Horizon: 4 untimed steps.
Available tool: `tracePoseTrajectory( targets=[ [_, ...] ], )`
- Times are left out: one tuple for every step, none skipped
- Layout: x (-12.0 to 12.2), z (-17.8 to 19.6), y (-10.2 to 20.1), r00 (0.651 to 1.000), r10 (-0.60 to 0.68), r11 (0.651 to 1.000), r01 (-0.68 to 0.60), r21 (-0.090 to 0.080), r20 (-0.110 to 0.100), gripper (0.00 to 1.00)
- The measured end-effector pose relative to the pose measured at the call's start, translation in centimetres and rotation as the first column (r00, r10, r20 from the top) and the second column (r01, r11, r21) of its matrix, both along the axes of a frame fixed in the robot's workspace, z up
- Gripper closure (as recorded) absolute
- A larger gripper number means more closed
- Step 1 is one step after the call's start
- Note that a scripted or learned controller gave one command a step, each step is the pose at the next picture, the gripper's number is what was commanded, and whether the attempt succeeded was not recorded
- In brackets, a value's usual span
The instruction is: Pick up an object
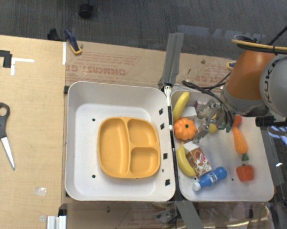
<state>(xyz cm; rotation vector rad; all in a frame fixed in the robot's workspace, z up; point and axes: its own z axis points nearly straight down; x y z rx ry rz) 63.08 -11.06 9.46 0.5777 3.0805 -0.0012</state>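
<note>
Just left of the jaws (208, 122) sits the orange pumpkin (185, 129).

I see my big round grey arm (284, 83) with black KUKA letters on it. Just above the small silver metal gripper (208, 122) sits a fat orange band (250, 75). Thin black cables (205, 89) loop beside it.
</note>
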Motion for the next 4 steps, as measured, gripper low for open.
tracePoseTrajectory(
  targets=[
    [-7.8, -0.2, -0.2, 0.998, -0.059, 0.998, 0.059, 0.001, -0.005, 0.00],
    [-1.5, -0.1, 0.2, 0.970, -0.241, 0.970, 0.241, 0.001, -0.002, 0.00],
    [-0.5, -0.4, 1.7, 0.881, -0.473, 0.881, 0.473, -0.004, -0.015, 0.00],
    [0.5, -0.5, 0.8, 0.741, -0.671, 0.741, 0.671, -0.007, -0.016, 0.00]
  ],
)
